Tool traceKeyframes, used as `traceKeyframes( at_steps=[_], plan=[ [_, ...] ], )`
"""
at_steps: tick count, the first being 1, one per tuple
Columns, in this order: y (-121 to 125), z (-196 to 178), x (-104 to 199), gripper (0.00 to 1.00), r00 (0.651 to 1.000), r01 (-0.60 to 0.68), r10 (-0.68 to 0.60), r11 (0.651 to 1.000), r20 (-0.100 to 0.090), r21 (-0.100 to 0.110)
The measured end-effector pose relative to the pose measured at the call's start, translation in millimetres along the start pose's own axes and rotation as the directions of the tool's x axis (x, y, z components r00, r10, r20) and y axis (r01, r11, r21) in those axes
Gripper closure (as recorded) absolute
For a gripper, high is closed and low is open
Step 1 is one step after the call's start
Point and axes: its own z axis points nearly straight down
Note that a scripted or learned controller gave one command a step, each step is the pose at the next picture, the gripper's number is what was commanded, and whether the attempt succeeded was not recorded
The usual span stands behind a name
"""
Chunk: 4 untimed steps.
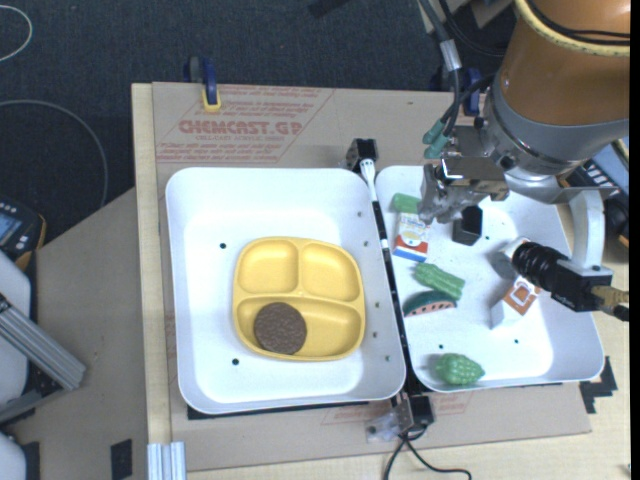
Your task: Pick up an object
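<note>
1. A thick robot arm (560,78) with a broad glossy orange band above a grey wrist section.
2. Thin black cables run along the orange band.
3. A grey metal gripper (440,208) below, with teal fittings.

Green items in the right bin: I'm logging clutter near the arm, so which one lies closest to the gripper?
The flat green piece at the bin's far left, beside the gripper. The pickle, watermelon slice and bumpy green item lie nearer the front.

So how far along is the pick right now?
No pick looks done yet. The gripper sits low in the right bin, over the small white carton. Grasping and lifting are left. The green toys lie untouched; the brown disc rests in the yellow tray.
</note>
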Motion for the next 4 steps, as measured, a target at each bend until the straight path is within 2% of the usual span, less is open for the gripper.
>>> traceKeyframes(
  at_steps=[1,2,3,4],
  plan=[
    [-2.2,56.5,12.1,1.0,1.0,0.0,0.0,1.0,0.002,0.018],
    [0.3,-31.3,8.7,1.0,1.0,0.001,-0.001,1.0,0.0,-0.001],
    [-1.7,20.5,37.6,1.0,1.0,0.003,-0.003,1.0,0.002,0.017],
    [-0.6,7.0,36.4,1.0,1.0,0.001,-0.001,1.0,0.001,0.009]
  ],
)
